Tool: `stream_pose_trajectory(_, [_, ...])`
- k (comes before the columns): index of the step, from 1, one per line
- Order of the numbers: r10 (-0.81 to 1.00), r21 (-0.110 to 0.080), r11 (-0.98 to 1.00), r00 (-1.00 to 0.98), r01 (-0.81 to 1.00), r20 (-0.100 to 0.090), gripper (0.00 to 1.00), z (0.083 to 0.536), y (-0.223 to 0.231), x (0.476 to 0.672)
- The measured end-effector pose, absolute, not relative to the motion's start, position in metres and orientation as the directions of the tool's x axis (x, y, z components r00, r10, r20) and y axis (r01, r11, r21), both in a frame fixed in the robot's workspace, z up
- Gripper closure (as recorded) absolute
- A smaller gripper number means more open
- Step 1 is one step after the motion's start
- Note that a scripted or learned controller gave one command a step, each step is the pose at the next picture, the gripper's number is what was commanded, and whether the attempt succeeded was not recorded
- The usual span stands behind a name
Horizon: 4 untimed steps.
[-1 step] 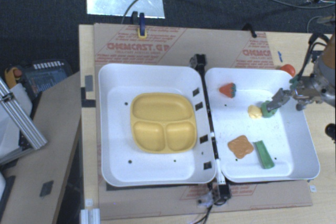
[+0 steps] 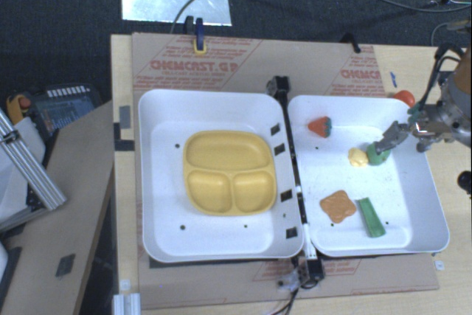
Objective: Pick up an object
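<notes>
Inspected desk, covered by a printed cardboard sheet. Found two white bins side by side on it: left bin and right bin. Recorded grey arm reaching over the right bin's far right rim. Noted yellow divided tray lying flat in the middle of the left bin. Located gripper low over the right bin, directly above a small green piece; could not tell whether apart, together or clamped. In the right bin, logged:
- brown toast-like piece near the front;
- green stick just beside it;
- red piece toward the back;
- yellow lump touching the green piece.
</notes>
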State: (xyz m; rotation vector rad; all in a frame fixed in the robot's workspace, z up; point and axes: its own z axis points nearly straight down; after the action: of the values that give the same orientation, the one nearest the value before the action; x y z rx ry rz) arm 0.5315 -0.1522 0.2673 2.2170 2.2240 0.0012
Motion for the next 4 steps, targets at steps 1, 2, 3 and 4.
stream_pose_trajectory(1, [1.000, -0.003, 0.002, -0.002, 1.000, 0.001, 0.00, 0.208, -0.145, 0.536])
stream_pose_trajectory(2, [1.000, -0.001, 0.001, -0.001, 1.000, 0.000, 0.00, 0.153, -0.146, 0.546])
stream_pose_trajectory(3, [1.000, -0.003, 0.001, -0.001, 1.000, 0.001, 0.00, 0.105, -0.145, 0.537])
stream_pose_trajectory(4, [1.000, 0.002, 0.000, 0.000, 1.000, -0.001, 1.00, 0.119, -0.146, 0.538])
